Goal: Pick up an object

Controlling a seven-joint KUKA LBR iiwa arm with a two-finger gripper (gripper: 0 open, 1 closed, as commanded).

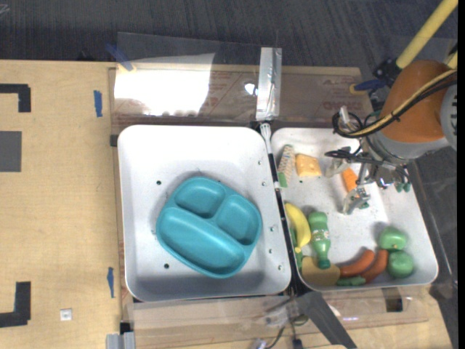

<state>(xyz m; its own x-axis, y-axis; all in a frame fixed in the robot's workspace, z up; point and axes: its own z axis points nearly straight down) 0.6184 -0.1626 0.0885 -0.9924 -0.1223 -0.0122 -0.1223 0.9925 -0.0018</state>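
Observation:
The right white bin (pixel 421 227) holds several toy foods. My gripper (pixel 355 197) hangs low over the bin's upper middle, below the arm's orange band (pixel 414 111). A small orange piece (pixel 349 178) lies right at the gripper's left side; I cannot tell whether it is held. Left of it sit an orange-yellow wedge (pixel 308 166) and a striped cob-like piece (pixel 285 164). A yellow banana (pixel 296 224) and a green bottle (pixel 318 240) lie along the bin's left wall. At the front are a red-orange sausage shape (pixel 361 262) and two green fruits (pixel 393 238) (pixel 401 265).
The left white bin (pixel 138 158) holds a teal divided plate (pixel 209 225). A metal divider (pixel 275 187) separates the two bins. A clear plastic sheet (pixel 189 86) and a silver strip (pixel 268 82) lie behind them. A yellow pole (pixel 432 24) crosses the upper right.

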